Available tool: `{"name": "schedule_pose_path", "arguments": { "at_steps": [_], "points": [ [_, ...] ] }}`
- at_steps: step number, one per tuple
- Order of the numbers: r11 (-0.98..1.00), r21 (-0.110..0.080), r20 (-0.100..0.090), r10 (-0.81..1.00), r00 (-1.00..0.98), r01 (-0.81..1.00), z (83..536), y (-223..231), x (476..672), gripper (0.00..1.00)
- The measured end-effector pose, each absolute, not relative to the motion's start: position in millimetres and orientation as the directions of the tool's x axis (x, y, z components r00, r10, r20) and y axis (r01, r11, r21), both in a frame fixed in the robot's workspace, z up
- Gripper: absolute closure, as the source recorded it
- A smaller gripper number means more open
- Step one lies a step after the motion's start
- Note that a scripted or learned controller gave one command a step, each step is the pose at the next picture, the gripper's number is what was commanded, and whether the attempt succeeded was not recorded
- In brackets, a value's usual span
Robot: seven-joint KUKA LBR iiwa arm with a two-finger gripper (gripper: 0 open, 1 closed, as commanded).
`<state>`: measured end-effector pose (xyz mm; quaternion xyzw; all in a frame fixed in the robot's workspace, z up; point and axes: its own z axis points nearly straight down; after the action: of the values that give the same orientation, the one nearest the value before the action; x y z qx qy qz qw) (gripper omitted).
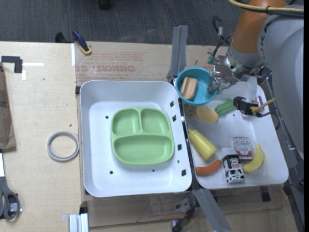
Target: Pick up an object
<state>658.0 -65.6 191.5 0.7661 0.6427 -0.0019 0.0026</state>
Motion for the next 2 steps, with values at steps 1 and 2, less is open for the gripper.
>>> {"name": "schedule_pose_path", "arguments": {
  "at_steps": [1,2],
  "points": [
    [-0.047,-0.007,-0.002,0.999,0.047,0.999,223,-75,601.4,1.0],
    [-0.024,-0.006,-0.002,1.0,0.024,1.0,235,-119,627.3,1.0]
  ]
}}
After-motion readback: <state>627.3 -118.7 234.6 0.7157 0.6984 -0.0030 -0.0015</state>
